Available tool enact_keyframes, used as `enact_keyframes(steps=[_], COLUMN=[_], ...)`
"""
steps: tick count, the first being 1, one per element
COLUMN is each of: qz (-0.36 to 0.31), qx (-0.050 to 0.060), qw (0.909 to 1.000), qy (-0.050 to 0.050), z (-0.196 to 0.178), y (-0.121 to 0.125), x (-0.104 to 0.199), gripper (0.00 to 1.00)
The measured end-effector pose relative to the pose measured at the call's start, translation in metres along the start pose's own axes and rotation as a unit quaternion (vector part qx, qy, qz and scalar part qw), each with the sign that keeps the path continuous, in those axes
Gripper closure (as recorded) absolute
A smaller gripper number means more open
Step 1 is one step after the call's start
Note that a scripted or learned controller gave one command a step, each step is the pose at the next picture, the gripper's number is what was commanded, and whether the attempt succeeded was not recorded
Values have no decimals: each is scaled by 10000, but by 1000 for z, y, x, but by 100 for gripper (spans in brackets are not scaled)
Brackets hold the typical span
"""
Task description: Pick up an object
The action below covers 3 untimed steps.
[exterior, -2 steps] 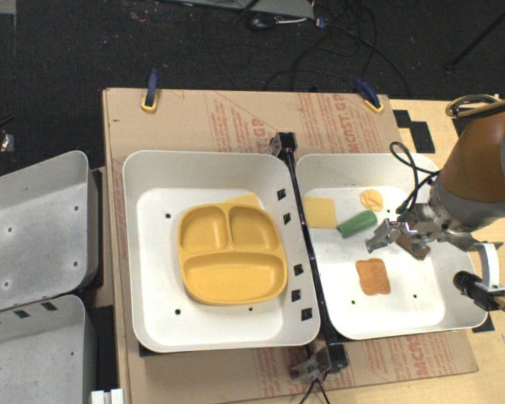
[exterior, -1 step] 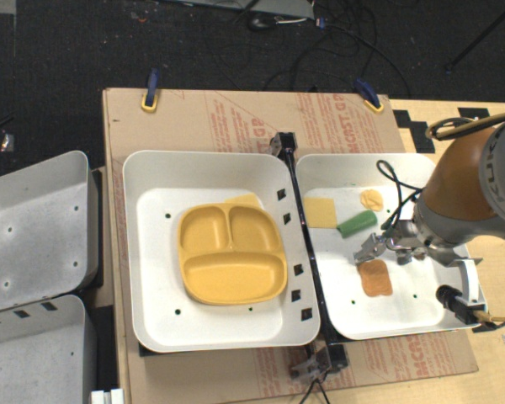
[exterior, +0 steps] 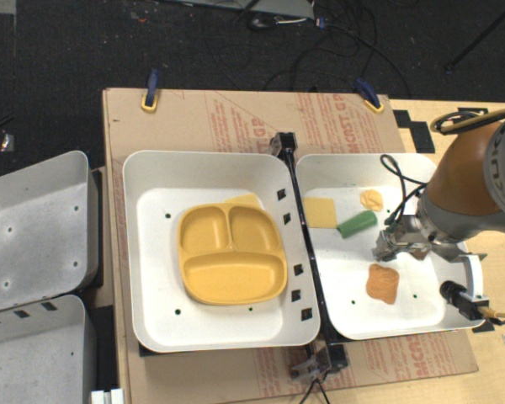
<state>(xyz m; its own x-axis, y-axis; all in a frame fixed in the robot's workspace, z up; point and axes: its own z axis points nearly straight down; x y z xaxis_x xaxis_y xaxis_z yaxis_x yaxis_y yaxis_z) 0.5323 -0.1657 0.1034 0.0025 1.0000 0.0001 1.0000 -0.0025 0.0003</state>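
camera view / layout: two white bins side by side on the desk [exterior: 202, 112]. Left bin [exterior: 151, 183] carries a yellow divided tray [exterior: 232, 253] w/ a pale yellow flat piece [exterior: 246, 200] poking out behind it. Right bin [exterior: 421, 318] has the small stuff.

camera view / arm: comes in from the right, orange band above the wrist; pincer [exterior: 390, 251] sits low over the right bin, just above the brown lump [exterior: 383, 284].

camera view / pincer state: can't tell from this angle; the wrist hides too much. You see nothing lifted by it.

camera view / likely target: brown lump, near the front-middle of the right bin, lying on the bin floor, just below the pincer tip. Touching or a hair apart: can't tell.

camera view / other candidates: green block [exterior: 356, 224] just up-left of the pincer; pale yellow square [exterior: 320, 212] beside it near the divider wall; small yellow-orange bit [exterior: 371, 199] toward the back.

handling, brown lump: prob. light, toy-food sort, irregular rounded shape, maybe soft-ish. Not fragile by the look of it. Take it across its narrower width, near mid-body, so it won't squirt out.

handling, green block: looks stiff, straight-sided. Grip across the short sides; easiest of the lot imo.

handling, yellow square: flat and thin, hugs the floor. Hard to get under; you'd skip it.

risk: lump's uneven surface could roll or slip if caught off-centre.
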Motion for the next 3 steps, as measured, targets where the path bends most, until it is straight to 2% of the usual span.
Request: enact_keyframes(steps=[3], qz=[-20], qx=[-23], qw=[10000], qy=[-12], z=[-138], y=[2], x=[-15], gripper=[100])
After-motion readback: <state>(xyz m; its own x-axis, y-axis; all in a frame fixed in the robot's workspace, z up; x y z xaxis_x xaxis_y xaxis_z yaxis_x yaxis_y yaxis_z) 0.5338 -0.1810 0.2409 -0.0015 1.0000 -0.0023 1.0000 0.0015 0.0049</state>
